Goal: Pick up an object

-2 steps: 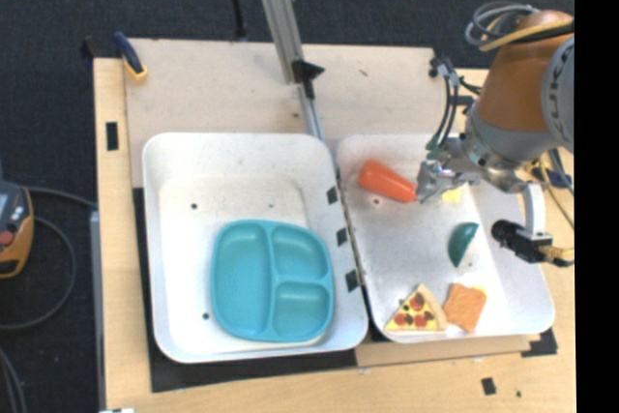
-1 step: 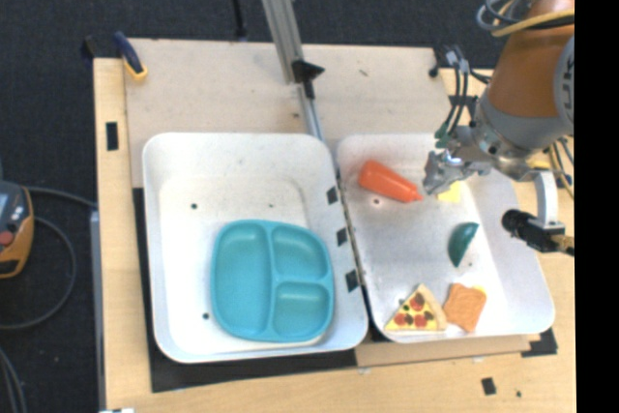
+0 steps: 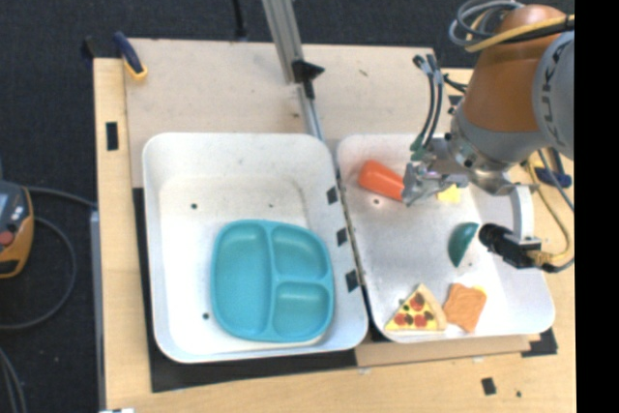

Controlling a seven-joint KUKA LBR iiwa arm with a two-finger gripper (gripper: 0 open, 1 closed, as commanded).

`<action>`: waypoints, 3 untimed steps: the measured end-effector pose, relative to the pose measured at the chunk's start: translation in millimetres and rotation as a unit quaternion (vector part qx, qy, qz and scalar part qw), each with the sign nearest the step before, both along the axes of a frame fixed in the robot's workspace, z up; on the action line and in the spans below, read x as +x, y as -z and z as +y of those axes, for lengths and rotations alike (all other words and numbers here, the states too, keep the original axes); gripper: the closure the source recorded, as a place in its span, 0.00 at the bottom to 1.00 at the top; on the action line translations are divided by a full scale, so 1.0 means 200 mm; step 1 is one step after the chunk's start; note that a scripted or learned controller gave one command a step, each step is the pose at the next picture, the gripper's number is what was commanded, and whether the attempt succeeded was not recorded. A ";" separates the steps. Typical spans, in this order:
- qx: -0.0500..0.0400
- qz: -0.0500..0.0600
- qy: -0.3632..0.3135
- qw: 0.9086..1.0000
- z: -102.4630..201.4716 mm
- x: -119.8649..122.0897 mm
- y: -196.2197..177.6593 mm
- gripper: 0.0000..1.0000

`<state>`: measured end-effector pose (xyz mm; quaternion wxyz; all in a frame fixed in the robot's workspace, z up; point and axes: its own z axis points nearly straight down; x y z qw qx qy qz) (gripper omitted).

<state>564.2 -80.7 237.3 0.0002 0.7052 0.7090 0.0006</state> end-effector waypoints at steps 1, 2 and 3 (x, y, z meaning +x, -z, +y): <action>0.001 0.000 -0.001 1.000 0.24 -0.05 -0.05 1.00; 0.001 0.000 -0.001 1.000 0.52 -0.12 -0.01 1.00; 0.000 0.001 -0.001 1.000 0.76 -0.20 0.04 1.00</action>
